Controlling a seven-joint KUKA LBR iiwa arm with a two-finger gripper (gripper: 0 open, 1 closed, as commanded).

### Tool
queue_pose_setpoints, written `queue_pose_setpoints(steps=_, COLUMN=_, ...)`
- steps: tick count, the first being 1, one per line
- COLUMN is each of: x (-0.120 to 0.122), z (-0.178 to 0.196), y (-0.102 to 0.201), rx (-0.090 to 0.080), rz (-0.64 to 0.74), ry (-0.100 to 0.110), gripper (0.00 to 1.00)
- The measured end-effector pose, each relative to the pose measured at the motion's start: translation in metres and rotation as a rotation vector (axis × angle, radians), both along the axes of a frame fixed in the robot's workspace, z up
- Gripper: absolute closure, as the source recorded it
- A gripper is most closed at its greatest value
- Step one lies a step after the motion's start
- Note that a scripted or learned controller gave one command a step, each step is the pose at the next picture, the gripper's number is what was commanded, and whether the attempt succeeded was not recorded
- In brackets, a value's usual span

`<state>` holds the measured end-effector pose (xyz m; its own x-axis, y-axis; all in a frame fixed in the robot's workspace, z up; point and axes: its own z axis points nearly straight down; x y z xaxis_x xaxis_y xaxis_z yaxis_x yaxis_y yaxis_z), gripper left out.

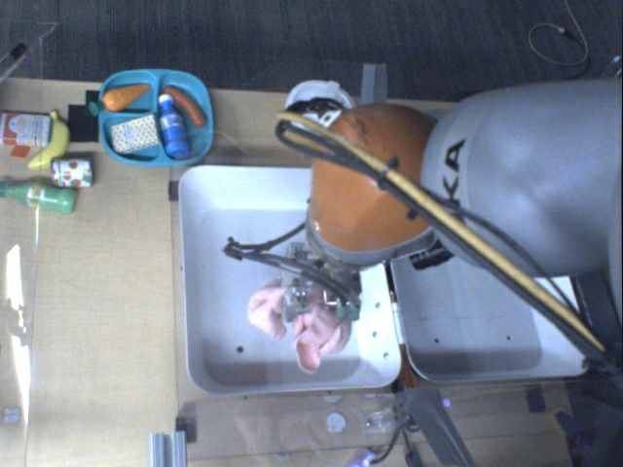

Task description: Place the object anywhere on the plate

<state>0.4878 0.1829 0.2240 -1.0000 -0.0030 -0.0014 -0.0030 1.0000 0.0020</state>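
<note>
Crumpled pale pink soft cloth object [310, 331], limp, bunched in folds, lying on floor of left shallow white bin [209, 261], toward bin's near right corner; upper part hidden under arm's tooling; lower lobe points at near wall.

Bench [97, 300]: pale wood top, dark floor beyond its far edge. Two shallow white bins sit on it side by side; left bin [209, 290] in full view, right bin [487, 343] partly under the arm. At far left corner, a blue divided tray [200, 129]. Just left of the tray, a banana [54, 142] beside a small carton [21, 129]. Near those, a can [72, 172] on its side and a green bottle [39, 197] lying flat.
</note>
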Motion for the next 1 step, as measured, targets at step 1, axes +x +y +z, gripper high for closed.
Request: queue_pose_setpoints(steps=1, x=0.0002, z=0.0002, y=-0.0001, rx=0.0, rz=0.0, ry=-0.001, gripper=0.0)
